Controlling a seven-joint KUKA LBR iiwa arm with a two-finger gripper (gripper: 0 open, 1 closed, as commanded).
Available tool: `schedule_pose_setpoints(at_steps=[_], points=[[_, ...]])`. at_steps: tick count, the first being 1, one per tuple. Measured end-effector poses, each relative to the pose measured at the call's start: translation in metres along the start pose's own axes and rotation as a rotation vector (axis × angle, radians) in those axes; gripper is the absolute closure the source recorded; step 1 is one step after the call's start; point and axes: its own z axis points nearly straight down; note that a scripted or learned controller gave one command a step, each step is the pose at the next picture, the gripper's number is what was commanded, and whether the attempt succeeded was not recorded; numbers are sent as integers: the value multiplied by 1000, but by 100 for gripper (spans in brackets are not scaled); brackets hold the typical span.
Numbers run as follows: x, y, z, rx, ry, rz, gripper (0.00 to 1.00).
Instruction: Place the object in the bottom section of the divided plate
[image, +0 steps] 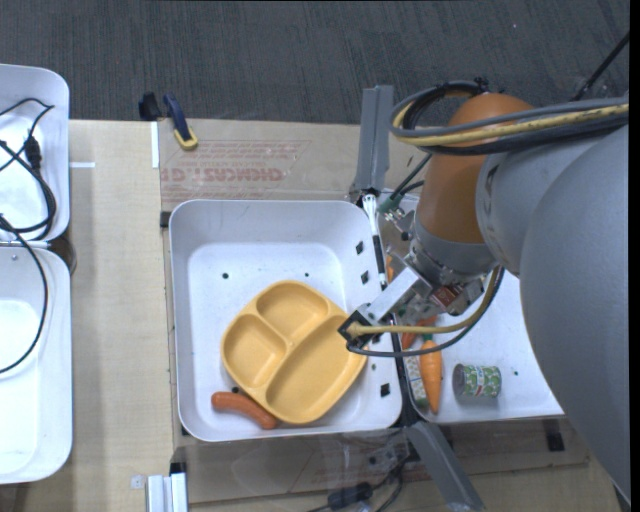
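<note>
Claw low over right rim of yellow divided plate; finger state impossible to tell. Plate in left bin, toward bin's near right corner. Sausage against plate's near edge. Carrot and small can in right bin, near its front edge.
</note>
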Motion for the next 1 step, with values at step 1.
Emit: schedule_pose_setpoints(at_steps=[1], points=[[31,-51,27,1,-2,126,100]])
